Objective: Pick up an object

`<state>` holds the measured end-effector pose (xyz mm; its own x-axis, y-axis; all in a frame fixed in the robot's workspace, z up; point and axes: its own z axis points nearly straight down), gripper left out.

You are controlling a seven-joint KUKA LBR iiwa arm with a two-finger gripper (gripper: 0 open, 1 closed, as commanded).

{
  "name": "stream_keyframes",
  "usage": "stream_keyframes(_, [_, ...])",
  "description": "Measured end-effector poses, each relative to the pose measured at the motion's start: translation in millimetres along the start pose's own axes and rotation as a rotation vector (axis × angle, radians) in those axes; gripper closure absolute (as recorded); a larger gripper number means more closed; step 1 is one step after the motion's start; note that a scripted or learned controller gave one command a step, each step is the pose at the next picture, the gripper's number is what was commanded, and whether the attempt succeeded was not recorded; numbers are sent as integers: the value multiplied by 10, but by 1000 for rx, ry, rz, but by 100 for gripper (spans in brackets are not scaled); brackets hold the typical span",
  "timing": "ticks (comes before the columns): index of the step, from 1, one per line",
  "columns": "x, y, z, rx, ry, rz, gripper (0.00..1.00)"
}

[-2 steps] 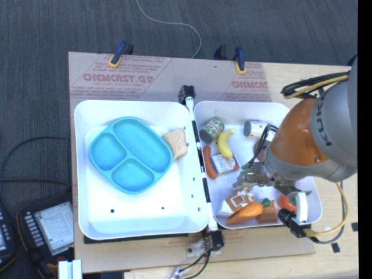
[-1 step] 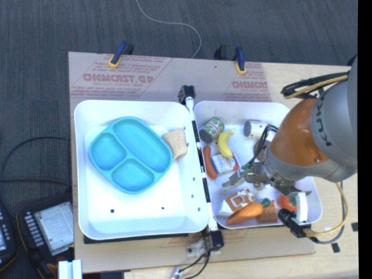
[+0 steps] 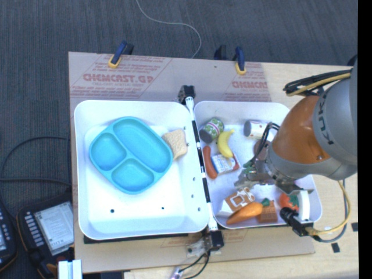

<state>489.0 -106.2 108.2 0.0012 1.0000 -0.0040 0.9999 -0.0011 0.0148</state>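
The right bin (image 3: 244,105) holds several toy foods: a green can (image 3: 213,128), a yellow banana (image 3: 224,144), a red packet (image 3: 221,164), a small white cylinder (image 3: 254,128), a waffle-like square (image 3: 238,200), an orange carrot (image 3: 245,213) and a brown block (image 3: 267,215). My gripper (image 3: 249,178) is low inside this bin, just above the waffle-like square and right of the red packet. The grey and orange arm covers the bin's right half. I see no object lifted.
The left bin (image 3: 133,217) carries a blue divided plate (image 3: 130,154) with a slice of bread (image 3: 176,143) at its right edge. A red and white item (image 3: 293,201) lies by the right bin's lower right corner. Clamps sit on the board's far edge.
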Motion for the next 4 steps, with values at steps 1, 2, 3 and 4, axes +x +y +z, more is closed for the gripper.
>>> stream_keyframes(1, [1,-1,1,0,0,0,0])
stream_keyframes(2, [4,5,-93,0,1,-1,100])
stream_keyframes(3, [5,4,-92,1,1,0,0])
stream_keyframes(4, [10,11,-187,1,2,-1,100])
